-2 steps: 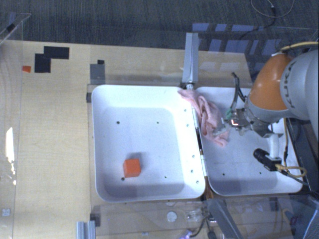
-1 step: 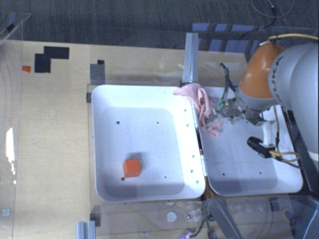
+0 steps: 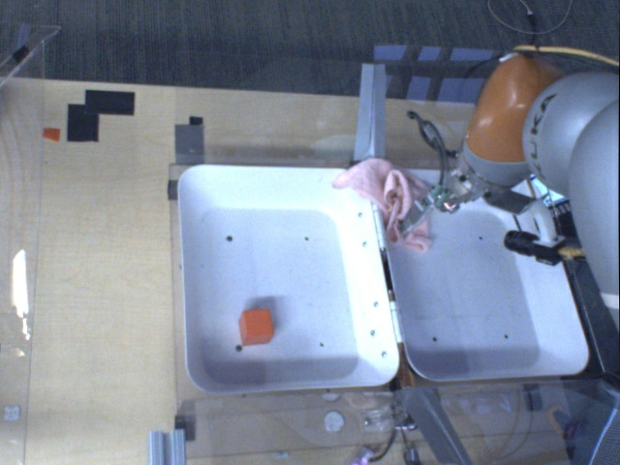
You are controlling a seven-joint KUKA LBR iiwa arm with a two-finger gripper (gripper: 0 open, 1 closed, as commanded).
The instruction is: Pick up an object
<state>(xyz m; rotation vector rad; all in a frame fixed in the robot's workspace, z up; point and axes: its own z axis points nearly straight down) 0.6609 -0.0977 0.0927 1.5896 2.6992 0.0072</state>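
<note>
Cloth is what I see nearest the tool: a crumpled pink fabric rag (image 3: 387, 194) draped over the far end of the divide between the two shallow white plastic bins, part of it lying on the left bin (image 3: 291, 356) rim and part hanging down into the right bin (image 3: 504, 356). The grey arm with its orange band (image 3: 504, 114) comes in from the right and bends down toward that corner. Its two-finger gripper (image 3: 424, 213) sits right at the rag's right edge, touching or just beside the lower fold. I cannot tell from this angle whether the claw is spread or pressed together, nor whether any cloth lies between its tips.

In the left bin I see a small orange cube (image 3: 257, 326) resting on the floor near the front, well apart from the rag and the tool. On the pale wooden bench (image 3: 97, 260) to the far left lie black flat shapes (image 3: 97, 112) and a tiny orange marker (image 3: 51, 135).
</note>
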